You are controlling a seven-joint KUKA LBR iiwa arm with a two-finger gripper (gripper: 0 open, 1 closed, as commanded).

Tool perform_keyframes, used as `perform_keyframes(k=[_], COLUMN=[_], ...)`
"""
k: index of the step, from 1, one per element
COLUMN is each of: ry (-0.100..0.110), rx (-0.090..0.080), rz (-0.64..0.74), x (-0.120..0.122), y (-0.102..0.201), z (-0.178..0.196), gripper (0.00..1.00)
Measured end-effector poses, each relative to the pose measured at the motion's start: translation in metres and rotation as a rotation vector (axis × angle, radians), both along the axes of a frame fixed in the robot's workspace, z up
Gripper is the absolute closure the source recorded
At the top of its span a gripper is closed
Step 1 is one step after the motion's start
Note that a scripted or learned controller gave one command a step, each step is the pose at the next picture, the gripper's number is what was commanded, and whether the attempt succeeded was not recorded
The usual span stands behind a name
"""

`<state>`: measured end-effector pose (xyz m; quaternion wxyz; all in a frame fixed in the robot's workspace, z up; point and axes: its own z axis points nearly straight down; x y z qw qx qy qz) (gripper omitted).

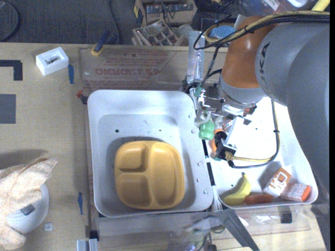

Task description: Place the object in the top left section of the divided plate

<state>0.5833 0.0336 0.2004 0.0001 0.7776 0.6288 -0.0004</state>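
A yellow divided plate (150, 174) lies in the left bin (99, 135), towards its front. Its top left section (131, 157) holds nothing. My gripper (207, 125) hangs over the wall between the two bins, up and to the right of the plate. A small green object (206, 132) sits between its fingertips, lifted off the bin floor. The grey arm with its orange band comes in from the upper right and hides much of the right bin.
In the right bin (296, 145), a banana (238, 189), a red sausage-shaped thing (259, 198), a small orange and white carton (277, 181) and an orange packet (299, 192) lie along the front. A crumpled cloth (21, 179) lies on the bench at left.
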Motion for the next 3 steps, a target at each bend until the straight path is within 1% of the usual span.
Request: perform_keyframes(k=[1,2,3], ry=[0.005,0.005,0.005], rx=[0.001,0.001,0.0], rz=[-0.104,-0.104,-0.104], x=[-0.0662,-0.0661,-0.0657], y=[0.0559,0.0558,0.0553], z=[-0.0168,-0.0166,-0.0072], gripper=[1.0,0.0,1.0])
